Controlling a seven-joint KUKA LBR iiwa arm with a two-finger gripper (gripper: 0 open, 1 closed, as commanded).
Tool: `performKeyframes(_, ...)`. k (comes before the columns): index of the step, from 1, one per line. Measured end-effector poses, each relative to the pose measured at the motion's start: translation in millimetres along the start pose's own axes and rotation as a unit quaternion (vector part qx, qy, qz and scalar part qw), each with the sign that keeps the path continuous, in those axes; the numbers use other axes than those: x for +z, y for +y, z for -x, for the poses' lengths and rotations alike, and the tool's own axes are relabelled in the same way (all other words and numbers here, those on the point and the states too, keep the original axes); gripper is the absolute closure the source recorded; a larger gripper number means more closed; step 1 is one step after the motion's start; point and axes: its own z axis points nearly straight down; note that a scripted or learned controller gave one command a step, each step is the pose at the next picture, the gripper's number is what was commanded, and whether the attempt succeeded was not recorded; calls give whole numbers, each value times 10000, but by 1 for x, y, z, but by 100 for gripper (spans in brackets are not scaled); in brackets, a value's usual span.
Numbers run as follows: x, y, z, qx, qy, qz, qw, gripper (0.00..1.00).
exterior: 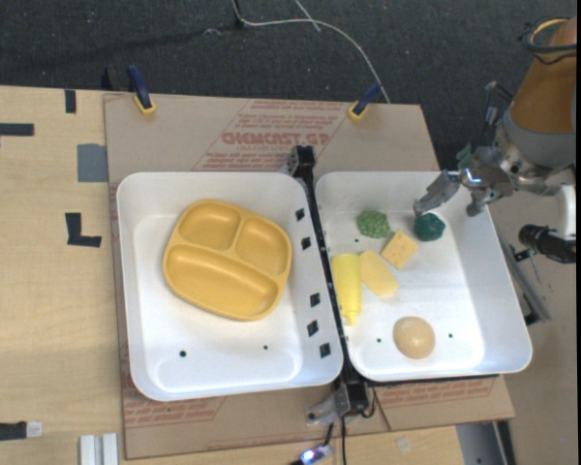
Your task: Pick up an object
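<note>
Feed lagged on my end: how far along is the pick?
Done: the gripper has reached the right bin, hovering beside the dark green piece. In hand: nothing visible between its fingers. Left: grasp and lift. The broccoli, cheese wedge, corn and bread roll lie untouched.

Two white bins (213,381) — one yellow divided plate (228,258), six small food pieces (379,273), two blue-yellow clamps (139,89)

We see a brown cardboard sheet (271,139) spreading left of the gripper (445,194). A near clamp (365,100) pins its far edge just beyond the gripper, and a far clamp (139,90) sits well to the left. A white cable (339,32) trails over dark carpet (416,27) beyond.
</note>
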Motion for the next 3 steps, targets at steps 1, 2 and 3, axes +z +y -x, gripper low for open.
performKeyframes(1,60,8,-1,78,3,-26,10000,0)
performKeyframes(2,116,5,-12,79,6,-29,10000,0)
performKeyframes(3,148,5,-13,78,-8,-1,10000,0)
